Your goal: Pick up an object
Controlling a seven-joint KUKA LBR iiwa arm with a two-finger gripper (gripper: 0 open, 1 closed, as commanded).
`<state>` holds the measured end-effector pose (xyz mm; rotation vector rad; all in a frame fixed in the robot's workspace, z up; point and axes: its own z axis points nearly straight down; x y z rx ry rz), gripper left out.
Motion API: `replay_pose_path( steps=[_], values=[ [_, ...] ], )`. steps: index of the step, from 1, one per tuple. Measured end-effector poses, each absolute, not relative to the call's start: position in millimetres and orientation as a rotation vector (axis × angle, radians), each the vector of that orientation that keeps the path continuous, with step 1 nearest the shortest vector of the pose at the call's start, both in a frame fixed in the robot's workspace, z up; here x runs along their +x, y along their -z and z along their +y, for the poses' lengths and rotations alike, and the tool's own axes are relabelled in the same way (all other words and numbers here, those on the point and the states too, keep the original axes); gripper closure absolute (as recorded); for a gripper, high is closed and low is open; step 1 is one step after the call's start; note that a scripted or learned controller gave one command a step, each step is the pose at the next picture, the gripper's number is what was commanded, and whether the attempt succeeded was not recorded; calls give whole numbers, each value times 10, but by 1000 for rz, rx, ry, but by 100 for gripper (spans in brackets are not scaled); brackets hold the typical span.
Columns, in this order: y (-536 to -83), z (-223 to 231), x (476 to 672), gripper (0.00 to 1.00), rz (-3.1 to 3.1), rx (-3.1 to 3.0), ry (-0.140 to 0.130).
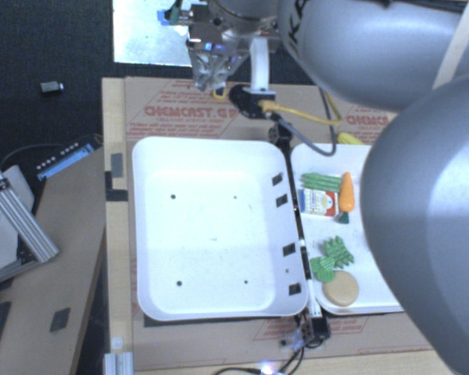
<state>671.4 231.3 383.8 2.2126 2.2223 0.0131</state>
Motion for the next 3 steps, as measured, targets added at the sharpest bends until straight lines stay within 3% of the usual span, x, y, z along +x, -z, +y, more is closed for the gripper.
replay_pose_path(
  steps=[1,2,3],
  values=[
    [-2536,2269,5683,100,2231,2226,26],
    [-3288,2343,6547,100,2221,2212,-19],
    [-1472,2333,6455,100,2227,2225,19]
  ],
)
